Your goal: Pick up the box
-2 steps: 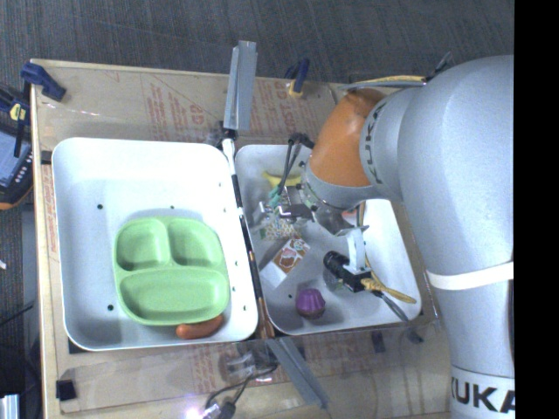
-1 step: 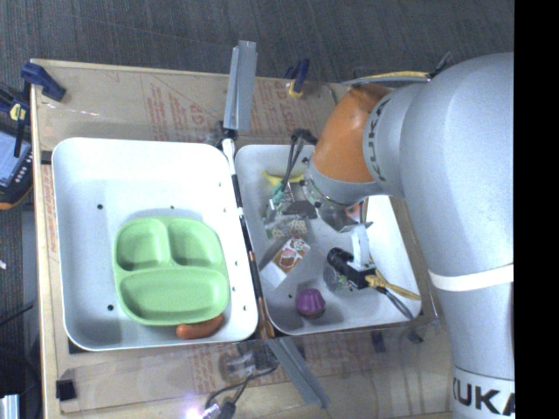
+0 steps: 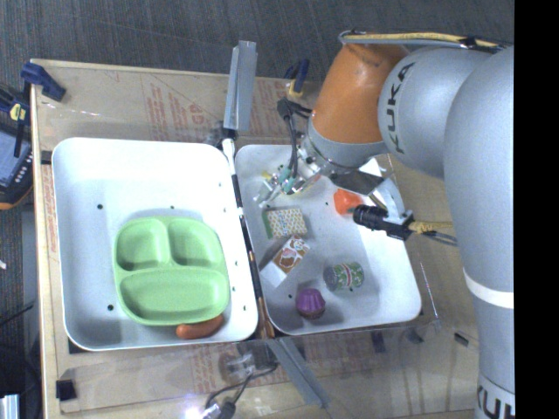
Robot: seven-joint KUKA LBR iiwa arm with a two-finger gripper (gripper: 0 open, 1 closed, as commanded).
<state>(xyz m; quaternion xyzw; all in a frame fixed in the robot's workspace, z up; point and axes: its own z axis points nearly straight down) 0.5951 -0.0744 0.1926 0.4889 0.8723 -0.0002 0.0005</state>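
— Box [image 3: 291, 255] position?
— Lying in the right bin [image 3: 397, 308], below and apart from the gripper [image 3: 284, 180], with a patterned pad [image 3: 286, 223] between them.
— And the gripper's grip?
— Cannot tell; nothing visibly held. Can [image 3: 344, 276] lies lower right.

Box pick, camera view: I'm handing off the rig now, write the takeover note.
End effector: low over the far end of the right bin; finger state not readable.
Box: lying in the right bin, near its left wall, in front of the patterned pouch.
Done: nothing lifted; the box rests on the bin floor.
Left: move onto the box, grasp, lift.
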